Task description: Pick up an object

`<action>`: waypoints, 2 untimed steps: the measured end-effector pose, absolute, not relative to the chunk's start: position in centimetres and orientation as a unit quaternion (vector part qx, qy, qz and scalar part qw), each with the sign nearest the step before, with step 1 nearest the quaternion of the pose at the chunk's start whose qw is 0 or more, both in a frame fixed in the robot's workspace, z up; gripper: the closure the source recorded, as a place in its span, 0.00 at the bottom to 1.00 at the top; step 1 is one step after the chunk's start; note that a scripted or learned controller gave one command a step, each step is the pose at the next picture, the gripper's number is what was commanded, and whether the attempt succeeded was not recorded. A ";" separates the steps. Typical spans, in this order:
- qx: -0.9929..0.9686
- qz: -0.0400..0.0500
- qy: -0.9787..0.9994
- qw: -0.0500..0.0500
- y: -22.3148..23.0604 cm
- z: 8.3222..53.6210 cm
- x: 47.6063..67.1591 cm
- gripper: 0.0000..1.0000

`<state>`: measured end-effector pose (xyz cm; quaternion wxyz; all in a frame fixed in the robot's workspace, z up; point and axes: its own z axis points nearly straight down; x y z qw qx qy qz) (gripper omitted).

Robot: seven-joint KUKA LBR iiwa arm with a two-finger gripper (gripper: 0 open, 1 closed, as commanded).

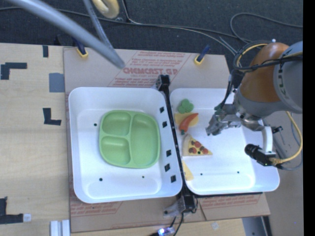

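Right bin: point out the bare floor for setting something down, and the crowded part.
In the right bin, bare floor runs along the near wall and under the gripper. The left edge is crowded: green piece, red-yellow piece, pizza slice.

Grey KUKA arm (pixel 290 77) enters from right side of view, upper part bulky and rounded. Orange band (pixel 261 75) wraps arm above wrist, curved surface facing camera. Wrist bends down and leftward. Dark metallic two-finger gripper (pixel 212 128) at end, pointing down-left, held low. Black cylindrical fitting (pixel 258 154) juts out below wrist, with white bracket (pixel 267 136) just above it. Yellow and black cables (pixel 295 132) loop around wrist section.
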<state>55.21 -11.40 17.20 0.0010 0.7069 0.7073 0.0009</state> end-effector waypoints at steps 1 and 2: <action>0.706 0.002 0.708 0.002 -11.4 22.5 55.3 1.00; 0.705 0.000 0.710 -0.001 -5.9 22.3 56.5 1.00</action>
